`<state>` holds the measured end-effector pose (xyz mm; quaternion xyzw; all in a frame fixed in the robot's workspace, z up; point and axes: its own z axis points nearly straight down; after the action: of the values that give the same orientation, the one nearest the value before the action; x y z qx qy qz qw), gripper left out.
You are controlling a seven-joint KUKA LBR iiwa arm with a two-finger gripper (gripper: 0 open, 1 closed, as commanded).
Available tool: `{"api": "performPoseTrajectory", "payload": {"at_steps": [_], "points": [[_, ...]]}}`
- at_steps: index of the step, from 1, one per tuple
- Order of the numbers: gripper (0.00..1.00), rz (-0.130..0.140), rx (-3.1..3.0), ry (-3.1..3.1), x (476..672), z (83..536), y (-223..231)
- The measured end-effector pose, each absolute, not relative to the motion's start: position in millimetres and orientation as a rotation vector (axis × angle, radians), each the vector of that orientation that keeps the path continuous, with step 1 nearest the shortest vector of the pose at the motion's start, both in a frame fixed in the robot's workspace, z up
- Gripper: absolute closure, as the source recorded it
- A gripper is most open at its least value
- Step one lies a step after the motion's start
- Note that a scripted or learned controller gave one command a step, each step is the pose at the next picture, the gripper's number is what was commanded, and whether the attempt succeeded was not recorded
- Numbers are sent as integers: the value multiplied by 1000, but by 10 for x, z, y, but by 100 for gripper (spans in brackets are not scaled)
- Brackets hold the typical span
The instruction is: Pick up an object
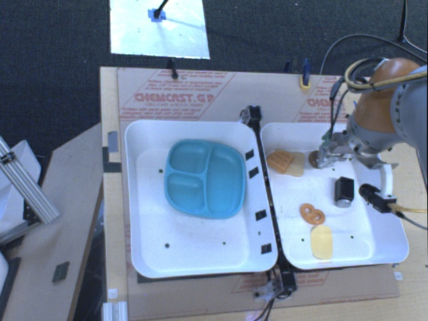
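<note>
Four objects (287,162) right, one plate (204,178) left.

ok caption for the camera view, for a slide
KUKA arm's claw low in the right bin near a waffle piece; blue divided plate in the left bin.

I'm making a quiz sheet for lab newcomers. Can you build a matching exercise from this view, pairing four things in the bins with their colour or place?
Things:
1. divided plate
2. pretzel
3. black block
4. yellow oval piece

Descriptions:
A. orange, in the middle of the right bin
B. light blue, in the left bin
C. nearest the right bin's front edge
D. dark, right of the pretzel and farther back

Pairs: 1-B, 2-A, 3-D, 4-C
</note>
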<state>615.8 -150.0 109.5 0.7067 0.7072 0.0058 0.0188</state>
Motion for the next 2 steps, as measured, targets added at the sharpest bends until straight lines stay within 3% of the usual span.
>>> {"api": "performPoseTrajectory", "payload": {"at_steps": [1,2], "points": [[100,4,2214,2224,6217,1539,-1522],[100,6,2210,2223,6224,2189,-1503]]}}
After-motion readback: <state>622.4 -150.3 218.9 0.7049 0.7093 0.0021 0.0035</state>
